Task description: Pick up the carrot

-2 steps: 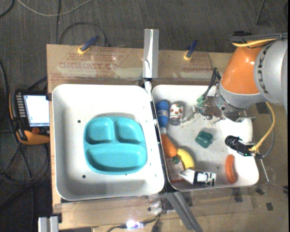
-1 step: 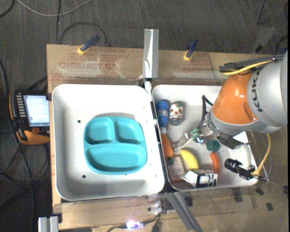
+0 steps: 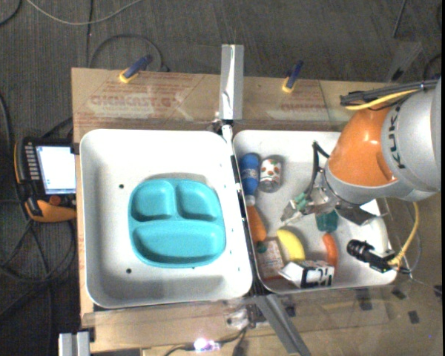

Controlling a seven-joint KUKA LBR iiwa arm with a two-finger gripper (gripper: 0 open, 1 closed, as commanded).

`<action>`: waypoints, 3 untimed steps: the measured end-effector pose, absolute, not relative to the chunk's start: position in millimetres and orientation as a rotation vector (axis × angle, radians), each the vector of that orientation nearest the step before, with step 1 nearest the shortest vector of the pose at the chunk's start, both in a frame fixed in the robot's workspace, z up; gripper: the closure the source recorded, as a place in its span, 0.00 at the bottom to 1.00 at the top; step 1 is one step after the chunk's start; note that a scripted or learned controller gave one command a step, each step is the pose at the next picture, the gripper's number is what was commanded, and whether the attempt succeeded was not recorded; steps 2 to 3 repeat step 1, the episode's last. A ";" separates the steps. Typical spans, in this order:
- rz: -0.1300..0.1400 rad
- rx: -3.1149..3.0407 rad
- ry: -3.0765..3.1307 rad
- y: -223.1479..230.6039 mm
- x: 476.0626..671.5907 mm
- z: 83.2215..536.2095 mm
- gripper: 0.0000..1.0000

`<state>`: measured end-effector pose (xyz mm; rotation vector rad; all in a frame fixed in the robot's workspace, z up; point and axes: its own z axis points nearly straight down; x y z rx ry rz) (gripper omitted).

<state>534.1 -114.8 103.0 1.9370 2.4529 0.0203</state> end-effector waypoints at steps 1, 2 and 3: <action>-0.004 2.283 2.162 -63.5 483.3 182.5 1.00; -0.004 2.283 2.162 -63.5 483.3 182.5 1.00; -0.004 2.283 2.162 -63.5 483.3 182.5 1.00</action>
